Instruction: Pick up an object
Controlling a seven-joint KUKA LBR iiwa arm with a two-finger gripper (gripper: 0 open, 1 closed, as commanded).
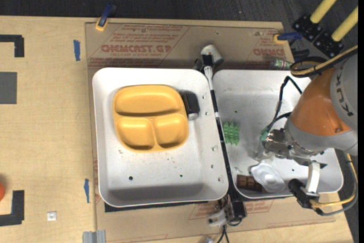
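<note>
My gripper [273, 152] hangs low in the right bin [250, 83], under the grey wrist and its orange band. Directly below it a white crumpled object [267, 177] lies near the bin's front wall, touching or very close to the gripper. A brown bar [245, 182] sits just left of the white object. Further left, a green studded block [231, 132] rests close to the bin's left wall. A small green piece [264, 135] shows beside the wrist.
The left bin [153, 179] holds a yellow three-compartment tray [151, 116] with a black object [190, 104] against its right side. A ridge where the bins meet runs between them. The arm covers the right bin's right half.
</note>
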